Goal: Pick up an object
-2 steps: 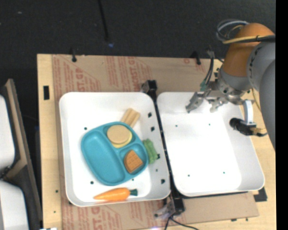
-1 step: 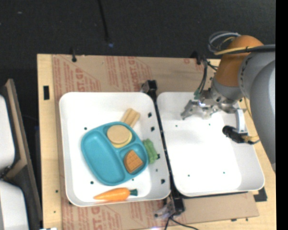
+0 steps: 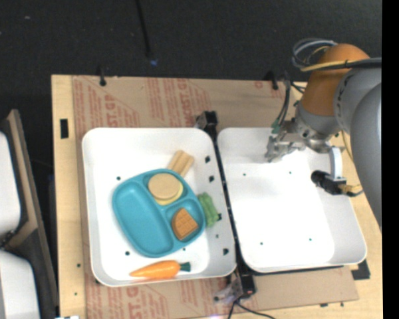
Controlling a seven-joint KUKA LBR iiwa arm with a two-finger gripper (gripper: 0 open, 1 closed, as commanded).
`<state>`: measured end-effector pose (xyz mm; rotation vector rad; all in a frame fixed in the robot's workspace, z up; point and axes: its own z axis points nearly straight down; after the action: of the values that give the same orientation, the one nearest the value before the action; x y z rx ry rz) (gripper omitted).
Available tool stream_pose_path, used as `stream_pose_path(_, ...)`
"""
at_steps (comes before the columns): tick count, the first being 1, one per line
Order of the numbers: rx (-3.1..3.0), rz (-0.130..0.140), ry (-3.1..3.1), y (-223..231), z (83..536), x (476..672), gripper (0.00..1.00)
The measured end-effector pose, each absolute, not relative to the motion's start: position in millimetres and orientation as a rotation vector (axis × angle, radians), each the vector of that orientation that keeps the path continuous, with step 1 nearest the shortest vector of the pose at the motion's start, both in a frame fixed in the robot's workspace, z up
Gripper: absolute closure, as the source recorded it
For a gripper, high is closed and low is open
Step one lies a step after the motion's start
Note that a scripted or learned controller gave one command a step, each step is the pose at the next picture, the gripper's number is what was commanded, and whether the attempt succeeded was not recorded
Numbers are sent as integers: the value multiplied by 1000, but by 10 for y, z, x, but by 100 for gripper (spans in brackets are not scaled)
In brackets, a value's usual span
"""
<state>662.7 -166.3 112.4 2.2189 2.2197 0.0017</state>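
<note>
Dark floor lies all around a brown tabletop (image 3: 139, 102) that carries two white bins side by side. Over the right bin (image 3: 292, 224), near its top edge, hangs the tool (image 3: 279, 148) at the end of the grey arm (image 3: 359, 105) with its orange band. I cannot tell if the tool is spread or pressed together, and nothing shows between its tips. Well apart from it, the left bin (image 3: 100, 178) has the toys. A blue tray (image 3: 143, 221) lies in the middle, with a round cracker (image 3: 165, 187) and a brown piece of toast (image 3: 185, 224) on it. A tan block (image 3: 181, 161) touches the tray's top, a green piece (image 3: 208, 209) sits at its right side, and an orange carrot (image 3: 158, 269) lies just below it.
</note>
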Motion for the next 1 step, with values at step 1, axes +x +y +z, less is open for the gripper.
stream_pose_path(1,2218,5,2218,-1614,1745,6658,100)
